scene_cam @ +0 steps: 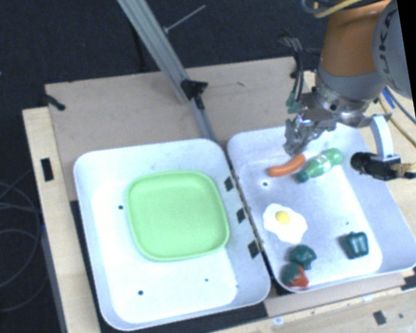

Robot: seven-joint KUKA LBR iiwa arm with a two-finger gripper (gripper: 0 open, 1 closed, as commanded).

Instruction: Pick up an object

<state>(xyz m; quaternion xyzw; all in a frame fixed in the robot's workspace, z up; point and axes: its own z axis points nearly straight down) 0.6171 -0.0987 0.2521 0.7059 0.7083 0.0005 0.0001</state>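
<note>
My gripper [296,142] hangs over the far part of the right bin [379,196], just above an orange sausage [284,165]. A green bottle [319,165] lies right beside the sausage. A fried egg [284,222] rests near the bin's middle left. Toward the front sit a dark green pepper [355,245], a green broccoli piece [303,255] and a red strawberry-like piece [294,274]. Nothing shows between the fingers.
The left bin [106,218] holds a light green square plate [176,214]. A grey metal pole [160,43] slants up from between the bins at the back. A black cable fitting [373,164] sits at the right bin's right rim.
</note>
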